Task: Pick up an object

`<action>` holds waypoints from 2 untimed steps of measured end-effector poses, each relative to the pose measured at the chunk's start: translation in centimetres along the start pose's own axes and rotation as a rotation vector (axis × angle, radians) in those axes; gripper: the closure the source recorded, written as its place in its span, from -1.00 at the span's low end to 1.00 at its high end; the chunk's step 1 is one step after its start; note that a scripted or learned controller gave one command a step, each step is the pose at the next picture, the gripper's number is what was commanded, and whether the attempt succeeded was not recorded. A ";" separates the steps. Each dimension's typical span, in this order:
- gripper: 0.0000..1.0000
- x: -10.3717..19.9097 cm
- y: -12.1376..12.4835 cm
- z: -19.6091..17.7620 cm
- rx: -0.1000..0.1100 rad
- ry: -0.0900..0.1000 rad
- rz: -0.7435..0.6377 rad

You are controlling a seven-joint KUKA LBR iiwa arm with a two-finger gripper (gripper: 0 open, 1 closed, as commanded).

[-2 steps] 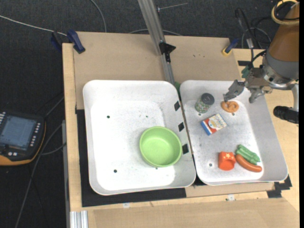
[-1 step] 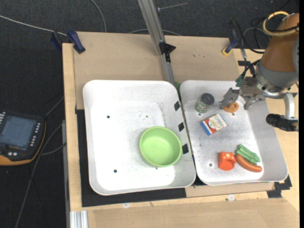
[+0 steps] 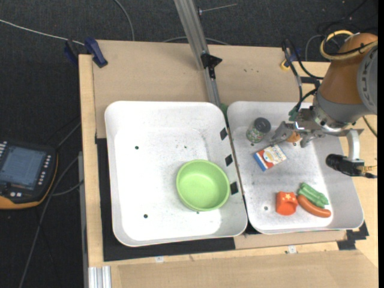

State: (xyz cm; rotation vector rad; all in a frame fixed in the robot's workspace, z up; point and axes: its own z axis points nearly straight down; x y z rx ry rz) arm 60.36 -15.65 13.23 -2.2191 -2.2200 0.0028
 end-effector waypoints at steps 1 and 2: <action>-1.00 0.0 0.1 3.6 -0.005 -0.001 0.000; 1.00 0.0 0.2 2.3 -0.009 -0.001 -0.001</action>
